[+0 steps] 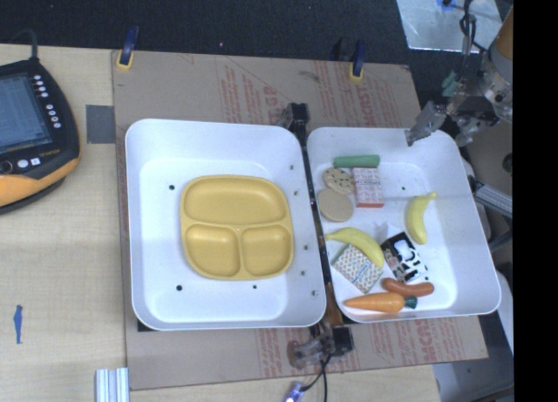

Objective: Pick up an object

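Gripper (433, 126) poised over far-right corner of right bin (466, 182), clear of contents, prob. pre-approach. Fingers look parted, nothing btwn them. Candidates clustered in bin: bananas (419, 217), carrot (375, 303), cookie (337, 180). Yellow tray (236, 225) alone in left bin (148, 217).

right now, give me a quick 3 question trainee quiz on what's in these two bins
1. True or false: the yellow divided tray lies in the right bin.
2. How many bananas are in the right bin?
3. Which lies nearest the bench's front edge: A) green block B) carrot C) round cookie

Key: 1. False, it lies in the left bin. 2. Two: one near the right wall, one mid-bin. 3. B. The end effector is above the right bin's back corner.
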Tool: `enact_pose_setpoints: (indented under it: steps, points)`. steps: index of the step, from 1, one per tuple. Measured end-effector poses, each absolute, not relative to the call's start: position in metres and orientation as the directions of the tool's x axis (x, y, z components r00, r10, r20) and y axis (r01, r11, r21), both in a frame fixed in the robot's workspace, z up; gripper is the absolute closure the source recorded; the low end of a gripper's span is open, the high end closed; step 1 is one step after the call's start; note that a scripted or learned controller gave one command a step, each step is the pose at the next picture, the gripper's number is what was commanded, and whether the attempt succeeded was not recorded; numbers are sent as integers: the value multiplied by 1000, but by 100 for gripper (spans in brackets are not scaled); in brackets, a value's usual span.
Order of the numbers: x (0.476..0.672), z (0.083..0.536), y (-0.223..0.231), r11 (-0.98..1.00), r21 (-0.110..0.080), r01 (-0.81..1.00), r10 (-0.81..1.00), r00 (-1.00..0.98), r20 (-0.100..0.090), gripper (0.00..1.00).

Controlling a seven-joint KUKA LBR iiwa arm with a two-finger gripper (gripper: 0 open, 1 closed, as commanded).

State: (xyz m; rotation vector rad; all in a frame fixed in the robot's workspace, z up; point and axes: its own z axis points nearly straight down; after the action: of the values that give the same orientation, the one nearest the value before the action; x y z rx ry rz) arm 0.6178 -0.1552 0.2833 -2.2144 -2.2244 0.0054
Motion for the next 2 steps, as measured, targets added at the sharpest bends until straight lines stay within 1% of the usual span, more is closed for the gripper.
enact_pose_setpoints:
  steps: [1,2]
  points:
    - [527,153,-213,5,-6,1000,1000,-5,-1,0]
    - [579,91,-183,7,-4,1000,1000,-7,-1,0]
